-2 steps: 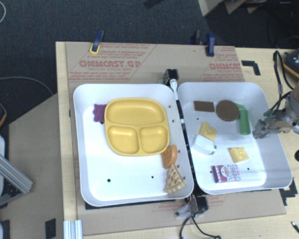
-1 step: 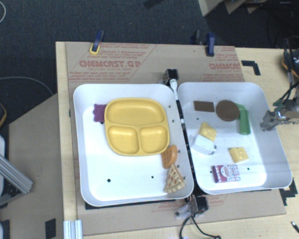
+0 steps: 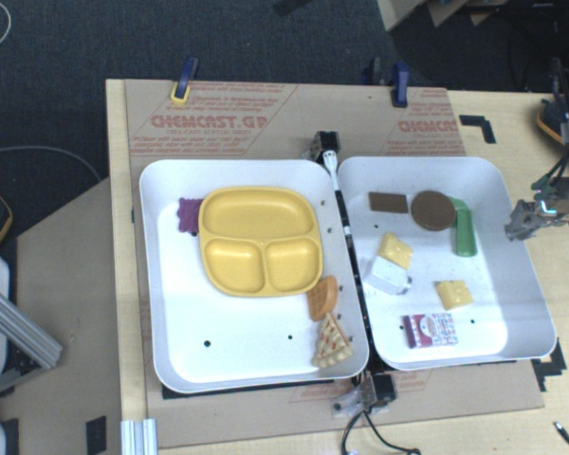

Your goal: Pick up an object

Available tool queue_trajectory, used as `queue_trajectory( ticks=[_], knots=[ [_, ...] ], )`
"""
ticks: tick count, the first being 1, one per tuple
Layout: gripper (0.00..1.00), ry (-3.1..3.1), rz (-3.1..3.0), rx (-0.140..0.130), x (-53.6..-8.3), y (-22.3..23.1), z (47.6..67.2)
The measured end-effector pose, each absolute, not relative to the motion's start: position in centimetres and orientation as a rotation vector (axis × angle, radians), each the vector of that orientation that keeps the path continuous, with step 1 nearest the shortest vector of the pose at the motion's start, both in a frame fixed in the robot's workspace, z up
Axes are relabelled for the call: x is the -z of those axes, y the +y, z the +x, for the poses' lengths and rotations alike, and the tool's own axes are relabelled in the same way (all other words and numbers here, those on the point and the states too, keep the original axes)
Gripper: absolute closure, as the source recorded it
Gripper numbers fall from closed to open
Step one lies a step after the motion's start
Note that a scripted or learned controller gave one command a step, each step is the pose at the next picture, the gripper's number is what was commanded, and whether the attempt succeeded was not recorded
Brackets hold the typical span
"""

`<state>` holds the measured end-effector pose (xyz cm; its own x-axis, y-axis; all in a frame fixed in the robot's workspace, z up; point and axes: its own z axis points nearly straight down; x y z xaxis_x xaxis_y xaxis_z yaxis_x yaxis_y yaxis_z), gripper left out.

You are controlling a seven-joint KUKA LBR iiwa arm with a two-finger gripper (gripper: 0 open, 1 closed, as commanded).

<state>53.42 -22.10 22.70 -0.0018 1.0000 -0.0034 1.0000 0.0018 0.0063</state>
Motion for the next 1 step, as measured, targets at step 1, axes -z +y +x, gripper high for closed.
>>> queue_trajectory(
  ticks=[1],
  knots=[
    [1.00, 2.229, 2.213, -0.004, -22.49, -15.89, 55.32]
  ],
)
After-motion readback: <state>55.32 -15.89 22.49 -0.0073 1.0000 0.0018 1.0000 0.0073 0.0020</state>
